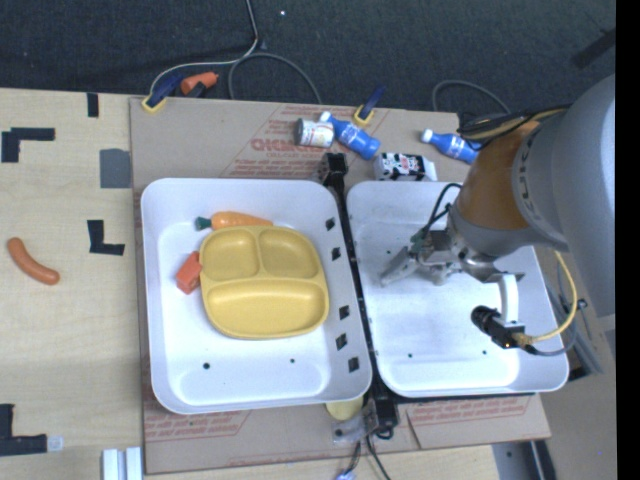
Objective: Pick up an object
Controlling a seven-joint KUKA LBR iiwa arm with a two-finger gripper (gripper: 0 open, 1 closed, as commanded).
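Note:
In the left bin (170,368) lies a yellow divided plate (265,280). An orange carrot (240,219) with a green end rests against its far rim. A small red-orange piece (188,272) touches its left side. My gripper (394,270) hangs low over the left part of the right bin (450,368), pointing toward the wall between the bins. It is apart from the plate and the other objects, and I see nothing in it.
On the cardboard behind the bins lie a white can (315,131), two blue bottles (357,138) (450,145) and a black-and-white item (405,167). A sausage (33,261) sits far left on the bench. Clamps (200,81) and cables run along the back edge.

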